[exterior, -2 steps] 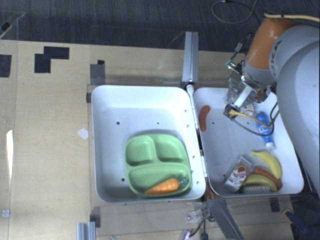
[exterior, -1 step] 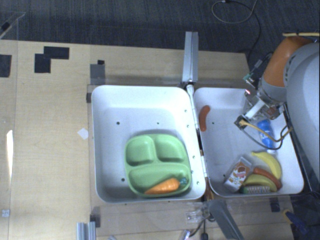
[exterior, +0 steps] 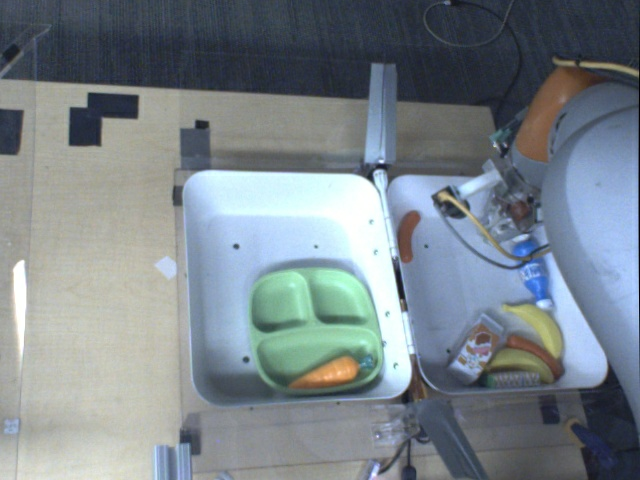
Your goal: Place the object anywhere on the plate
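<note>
A green divided plate (exterior: pixel 287 303) lies in the left white bin (exterior: pixel 225 268), toward its front. An orange carrot (exterior: pixel 328 371) rests in the plate's front compartment, near its right corner. My gripper (exterior: pixel 503 205) hangs over the back right part of the right bin (exterior: pixel 440 298), far from the plate, with a yellow and black cable looping beside it. I see nothing held in it.
In the right bin, a red-brown sausage (exterior: pixel 408 236) lies by the left wall. A blue and white tube (exterior: pixel 536 279), a banana (exterior: pixel 537 325), a small printed box (exterior: pixel 477 349) and other toy food sit in the front right corner. A metal divider post (exterior: pixel 381 118) stands between the bins.
</note>
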Controlling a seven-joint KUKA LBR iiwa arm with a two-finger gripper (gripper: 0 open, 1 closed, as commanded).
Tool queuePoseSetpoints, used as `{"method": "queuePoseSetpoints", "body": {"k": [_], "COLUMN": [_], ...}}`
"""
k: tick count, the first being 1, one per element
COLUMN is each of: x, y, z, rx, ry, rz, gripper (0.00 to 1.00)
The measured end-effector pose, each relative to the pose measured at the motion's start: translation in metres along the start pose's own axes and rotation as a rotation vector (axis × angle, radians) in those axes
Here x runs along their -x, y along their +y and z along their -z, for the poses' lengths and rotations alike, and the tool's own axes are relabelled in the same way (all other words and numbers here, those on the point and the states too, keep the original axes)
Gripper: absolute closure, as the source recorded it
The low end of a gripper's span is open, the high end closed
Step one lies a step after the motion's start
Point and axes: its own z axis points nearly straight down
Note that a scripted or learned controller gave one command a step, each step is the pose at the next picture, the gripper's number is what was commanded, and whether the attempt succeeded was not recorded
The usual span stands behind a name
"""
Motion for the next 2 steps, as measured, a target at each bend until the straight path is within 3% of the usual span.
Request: {"method": "queuePoseSetpoints", "body": {"k": [1,2], "x": [0.001,0.016], "y": [0.025,0.032], "z": [0.031,0.048], "rx": [-0.024,-0.027], "ry": [0.009,-0.001], "rz": [-0.048,-0.017], "gripper": [1.0,1.0]}}
